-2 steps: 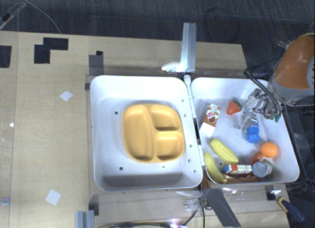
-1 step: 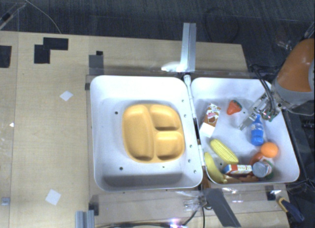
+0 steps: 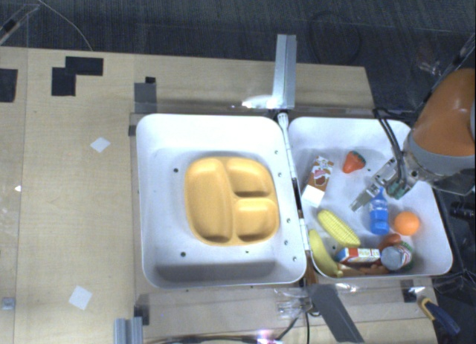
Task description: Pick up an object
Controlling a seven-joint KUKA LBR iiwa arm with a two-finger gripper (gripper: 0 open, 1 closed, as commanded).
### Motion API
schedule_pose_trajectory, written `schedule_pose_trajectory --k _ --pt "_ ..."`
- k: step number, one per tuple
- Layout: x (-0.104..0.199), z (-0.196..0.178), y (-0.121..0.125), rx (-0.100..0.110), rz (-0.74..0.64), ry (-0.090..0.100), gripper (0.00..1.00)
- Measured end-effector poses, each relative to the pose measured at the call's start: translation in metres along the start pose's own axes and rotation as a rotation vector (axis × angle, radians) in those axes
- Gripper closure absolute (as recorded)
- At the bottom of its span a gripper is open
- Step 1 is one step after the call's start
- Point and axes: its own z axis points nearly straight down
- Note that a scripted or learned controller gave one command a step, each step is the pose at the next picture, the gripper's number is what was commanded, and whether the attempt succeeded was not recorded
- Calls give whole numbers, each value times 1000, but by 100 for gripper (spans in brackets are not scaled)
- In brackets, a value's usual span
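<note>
The right bin (image 3: 439,261) holds several small items. A blue bottle (image 3: 380,216) lies near its middle, with an orange ball (image 3: 406,223) just to its right. A red strawberry (image 3: 354,161) and a small printed packet (image 3: 320,172) sit toward the back. A corn cob (image 3: 338,227), a banana (image 3: 320,250), a red box (image 3: 361,255) and a round can (image 3: 399,256) crowd the front. My gripper (image 3: 375,191) hangs low over the top end of the blue bottle, reaching in from the right. Nothing shows as lifted.
The left bin (image 3: 152,186) carries a yellow divided plate (image 3: 230,200) at its centre. A white block (image 3: 312,195) rests against the wall between the bins. A metal post (image 3: 285,71) rises behind the bins. The arm's orange band (image 3: 446,112) overhangs the right bin's far corner.
</note>
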Motion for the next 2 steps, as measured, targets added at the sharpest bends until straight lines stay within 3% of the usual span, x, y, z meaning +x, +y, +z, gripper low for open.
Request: schedule_pose_trajectory --k 1,2 --pt "-65 13 -8 4 106 1 0" --pt "-48 56 76 0 268 0 0"
